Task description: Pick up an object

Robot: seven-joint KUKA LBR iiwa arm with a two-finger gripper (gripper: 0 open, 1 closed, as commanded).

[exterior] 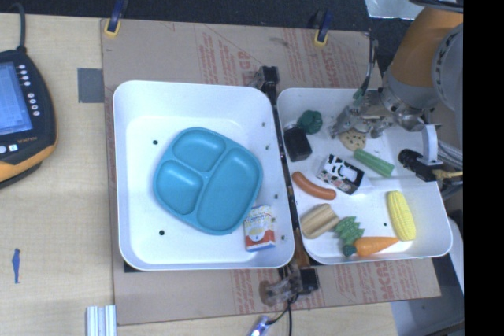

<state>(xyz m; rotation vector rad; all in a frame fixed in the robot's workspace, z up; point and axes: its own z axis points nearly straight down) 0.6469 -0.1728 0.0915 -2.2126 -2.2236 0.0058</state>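
Note:
My gripper (pixel 360 124) hangs low over the back of the right bin (pixel 429 248), just above a speckled cookie (pixel 354 141). Nothing shows between the gripper and the cookie. Around it lie a dark green toy (pixel 309 120), a black block (pixel 298 144), a green cucumber (pixel 373 163) and a black-and-white packet (pixel 341 171). Toward the front are a red sausage (pixel 313 185), a bread roll (pixel 318 219), a corn cob (pixel 401 215) and a carrot (pixel 372 245).
The left bin (pixel 130 244) holds a blue divided plate (pixel 208 179) and a small carton (pixel 259 228) at its front right. A teach pendant (pixel 20 114) lies on the bench at far left. Clamps (pixel 116 16) pin the cardboard under the bins.

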